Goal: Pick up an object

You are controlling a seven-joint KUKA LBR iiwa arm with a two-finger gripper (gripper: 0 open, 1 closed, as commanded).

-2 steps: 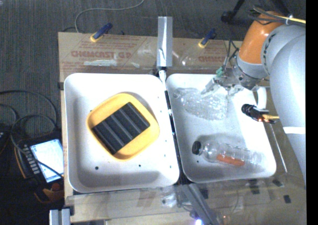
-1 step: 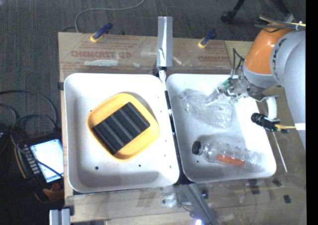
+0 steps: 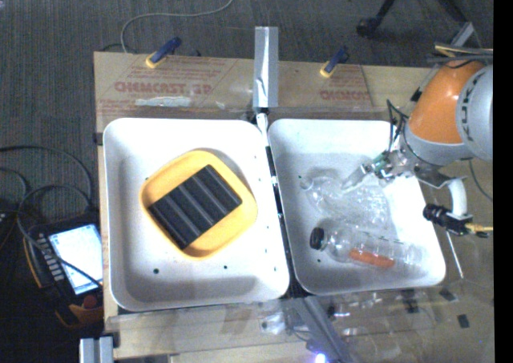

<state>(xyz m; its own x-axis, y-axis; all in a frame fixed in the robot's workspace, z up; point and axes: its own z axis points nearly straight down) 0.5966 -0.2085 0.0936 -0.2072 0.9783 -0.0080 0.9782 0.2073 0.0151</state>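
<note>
My claw (image 3: 385, 165) hangs over the right bin (image 3: 282, 193) at about two o'clock; whether it is open or closed I cannot tell. Below it at seven o'clock lie crumpled clear plastic (image 3: 353, 197) and a clear bottle (image 3: 361, 249). The left bin (image 3: 120, 273) holds a yellow-and-black object (image 3: 199, 201). The surface (image 3: 160, 89) reads "CHEMCAST", with two blue-and-yellow clamps (image 3: 163, 52) along its far edge.

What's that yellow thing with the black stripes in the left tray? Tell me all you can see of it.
The yellow object looks like a rounded plastic pad with a black ribbed panel set in its top. It lies flat, turned at an angle, on the floor of the left bin, near its middle. Nothing else touches it.
</note>
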